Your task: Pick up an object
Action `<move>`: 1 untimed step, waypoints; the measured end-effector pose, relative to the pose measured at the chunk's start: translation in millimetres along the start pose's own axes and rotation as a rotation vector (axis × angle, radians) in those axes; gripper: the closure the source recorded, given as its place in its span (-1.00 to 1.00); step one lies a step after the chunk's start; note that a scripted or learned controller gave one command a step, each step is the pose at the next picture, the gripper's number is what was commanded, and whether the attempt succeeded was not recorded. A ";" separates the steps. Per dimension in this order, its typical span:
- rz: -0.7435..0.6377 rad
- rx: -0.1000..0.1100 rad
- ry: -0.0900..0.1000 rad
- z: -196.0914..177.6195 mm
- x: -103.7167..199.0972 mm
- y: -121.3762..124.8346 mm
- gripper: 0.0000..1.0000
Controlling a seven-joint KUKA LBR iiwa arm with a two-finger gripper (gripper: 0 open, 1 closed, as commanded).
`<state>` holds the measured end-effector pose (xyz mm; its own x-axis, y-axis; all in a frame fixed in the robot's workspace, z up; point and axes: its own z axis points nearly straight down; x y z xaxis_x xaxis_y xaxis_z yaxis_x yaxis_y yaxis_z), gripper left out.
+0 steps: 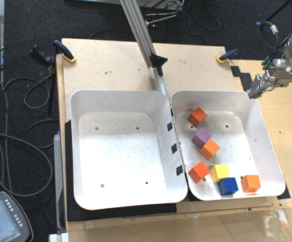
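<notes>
Several small cubes lie in the right bin point(257, 135). An orange cube point(197, 117) sits toward the back. A purple cube point(202, 136) touches another orange cube point(210, 148) near the middle. Along the front are a red-orange cube point(199, 171), a yellow cube point(219, 173), a blue cube point(228, 186) and an orange cube point(250, 183). My gripper point(257, 89) hangs over the bin's far right corner, well apart from all the cubes, with nothing seen in it.
The left bin point(85, 135) stands beside the right one, sharing a middle wall. A slanted metal pole point(138, 26) rises from the back between the bins. Clamps point(65, 52) point(227, 55) grip the board's back corners. Cables lie on the floor at left.
</notes>
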<state>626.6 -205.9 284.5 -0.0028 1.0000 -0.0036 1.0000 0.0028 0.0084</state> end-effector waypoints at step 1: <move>-0.004 0.009 0.004 11.1 43.9 -9.8 1.00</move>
<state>616.8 -162.1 273.1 -0.0065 1.0000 0.0009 1.0000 0.0065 -0.0011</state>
